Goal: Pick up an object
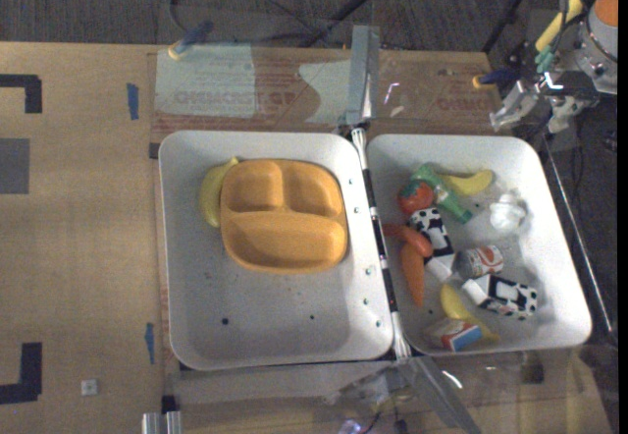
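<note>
Gripper sits at about 2 o'clock in the camera view, outside the far right corner of the right bin and apart from everything in it; nothing is between its tips, though whether they are spread or closed I cannot tell at this angle. Arm enters from the upper right, orange band visible near the frame edge. Left bin holds an orange divided tray in its far half, toward 12 o'clock, with a yellow banana tucked against the tray's 9 o'clock edge, partly under it. Right bin holds the loose candidates for picking: a second banana at 12 o'clock in that bin, touching a green piece; a red strawberry-like item at 10 o'clock; a black-and-white spotted item just beside it toward the centre; an orange carrot along the 9 o'clock wall; a clear crumpled item at 2 o'clock; a small can-like object near centre; another spotted black-and-white item at 4 o'clock; a yellow piece touching it at 6 o'clock; a small carton against the near wall at 6 o'clock.
</note>
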You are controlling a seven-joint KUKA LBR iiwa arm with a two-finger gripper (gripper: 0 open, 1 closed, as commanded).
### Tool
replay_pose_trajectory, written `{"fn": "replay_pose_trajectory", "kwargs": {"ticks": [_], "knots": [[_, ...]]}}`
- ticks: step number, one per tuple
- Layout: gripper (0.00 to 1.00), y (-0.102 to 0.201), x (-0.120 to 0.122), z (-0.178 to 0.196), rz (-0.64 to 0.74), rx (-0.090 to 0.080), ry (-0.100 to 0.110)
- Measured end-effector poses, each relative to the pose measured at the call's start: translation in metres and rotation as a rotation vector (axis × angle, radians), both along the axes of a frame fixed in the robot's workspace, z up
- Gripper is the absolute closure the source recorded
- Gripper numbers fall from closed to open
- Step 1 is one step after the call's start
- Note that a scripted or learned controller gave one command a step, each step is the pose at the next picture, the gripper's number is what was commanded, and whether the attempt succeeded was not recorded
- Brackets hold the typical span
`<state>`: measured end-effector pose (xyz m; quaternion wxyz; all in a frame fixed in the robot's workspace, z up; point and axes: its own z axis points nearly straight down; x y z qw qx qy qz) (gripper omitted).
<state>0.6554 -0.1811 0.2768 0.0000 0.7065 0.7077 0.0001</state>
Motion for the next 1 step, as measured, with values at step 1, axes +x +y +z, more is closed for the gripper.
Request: {"fn": "replay_pose_trajectory", "kwargs": {"ticks": [1], "knots": [[0.00, -0.0047, -0.0233, -0.0255, -0.010, -0.001, 0.001]]}}
